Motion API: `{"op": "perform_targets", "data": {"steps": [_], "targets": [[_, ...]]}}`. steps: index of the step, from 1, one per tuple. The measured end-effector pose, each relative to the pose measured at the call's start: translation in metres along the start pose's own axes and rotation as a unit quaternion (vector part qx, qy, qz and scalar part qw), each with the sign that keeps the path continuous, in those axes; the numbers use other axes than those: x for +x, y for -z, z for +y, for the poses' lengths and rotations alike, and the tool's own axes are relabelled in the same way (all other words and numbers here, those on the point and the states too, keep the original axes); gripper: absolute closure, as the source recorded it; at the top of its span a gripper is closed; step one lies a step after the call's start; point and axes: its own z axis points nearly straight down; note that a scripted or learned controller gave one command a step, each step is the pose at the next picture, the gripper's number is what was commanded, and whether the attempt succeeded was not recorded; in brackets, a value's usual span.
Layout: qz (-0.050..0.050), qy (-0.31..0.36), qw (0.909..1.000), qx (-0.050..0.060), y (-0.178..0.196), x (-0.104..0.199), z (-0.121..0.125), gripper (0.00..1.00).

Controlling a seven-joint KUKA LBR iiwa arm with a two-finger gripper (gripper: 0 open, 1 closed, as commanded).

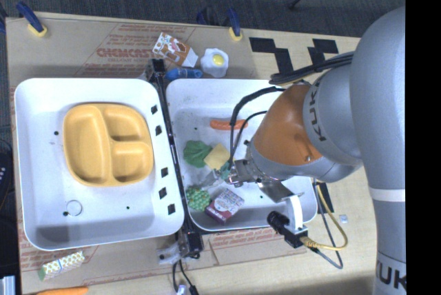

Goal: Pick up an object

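Grey arm w/ orange band reaches from right into the right bin (207, 90). Gripper (233, 175) sits low among items: green piece (197, 152), yellow block (216, 156), carrot (226, 125), small packet (225, 204). Wrist hides the fingers, so can't tell open/closed. Nothing visibly lifted; pickup prob. not done.

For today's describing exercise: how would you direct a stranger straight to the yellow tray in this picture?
Start at the two white bins; take the left bin, the one away from the arm. Near its middle lies the yellow tray, rounded and split into compartments. It is far bigger than anything in the right bin, where small items such as a green piece lie crowded together.
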Motion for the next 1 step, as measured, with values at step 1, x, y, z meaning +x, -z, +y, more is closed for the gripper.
{"op": "perform_targets", "data": {"steps": [1], "targets": [[-0.002, 0.065, 0.9979, -0.001, 0.0004, 0.0009, 0.0009, 0.00]]}}
